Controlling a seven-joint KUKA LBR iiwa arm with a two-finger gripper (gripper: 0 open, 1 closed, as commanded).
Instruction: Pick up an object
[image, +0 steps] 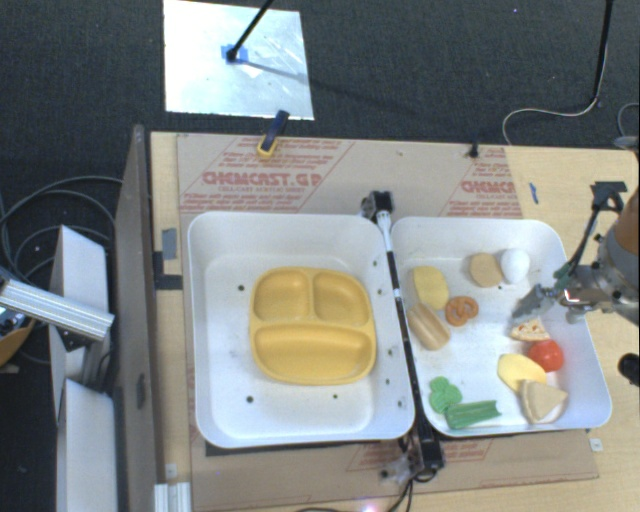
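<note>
Toys fill the right-hand shallow white bin (580, 250), and they run as follows from its near edge back. A green plastic bean pod (471, 411) lies at the near edge, touching a green leafy toy (441, 391) just behind it. Toward the near right corner sits a tan wedge like a cut sandwich (543, 400), touching a yellow lemon-like lump (520, 370). A red tomato toy (546, 354) rests against that lump, and a small pale slice with red specks (529, 330) lies just behind the tomato.

Over that slice hangs the grey two-finger gripper (533, 298), reaching in from the bin's right edge. Its dark tips point toward the bin's middle and sit just above the speckled slice; whether they touch it cannot be told, nor how far they stand apart. Nothing can be seen between them.

Nearer the bin's left edge lie a tan hot-dog bun (428, 326), an orange pretzel-like ring (462, 310) just beside it, and a yellow rounded block (432, 286) behind both. Toward the far edge a tan round biscuit (486, 269) touches a white egg (514, 265).

In the left-hand white bin (220, 300) a yellow three-compartment plastic tray (312, 325) lies flat at the middle. Both bins rest on a brown cardboard sheet (300, 175).
</note>
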